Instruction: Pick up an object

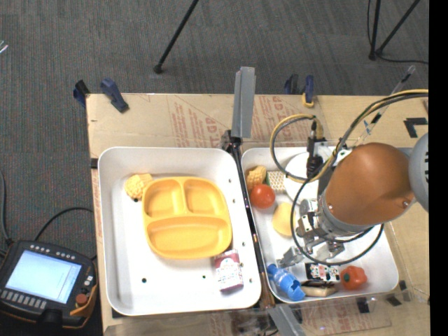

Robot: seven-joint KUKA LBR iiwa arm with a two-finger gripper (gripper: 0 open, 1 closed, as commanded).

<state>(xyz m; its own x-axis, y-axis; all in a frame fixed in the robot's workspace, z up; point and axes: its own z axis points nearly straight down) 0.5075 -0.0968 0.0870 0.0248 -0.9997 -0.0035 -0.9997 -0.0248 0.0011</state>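
Observation:
My gripper (306, 249) hangs low over the right bin (389, 261), under the arm's orange band (367, 183). It is just below a pale yellow round object (283, 219) and above a blue object (285, 283). A black and white packet (322, 271) and a beige piece (319, 291) lie directly beneath and to its right. A red-orange fruit (353, 277) rests at the bin's lower right. A red tomato (262, 196), a yellow corn piece (256, 175) and a waffle-like piece (277, 180) are at the upper left of this bin. The arm hides the bin's middle.
The left bin (119, 271) holds a yellow divided plate (187, 215), a yellow corn-like toy (137, 185) at its upper left and a small red and white carton (229, 271) near the front. A grey post (243, 103) stands behind the divider. Cables (294, 138) loop above the wrist.

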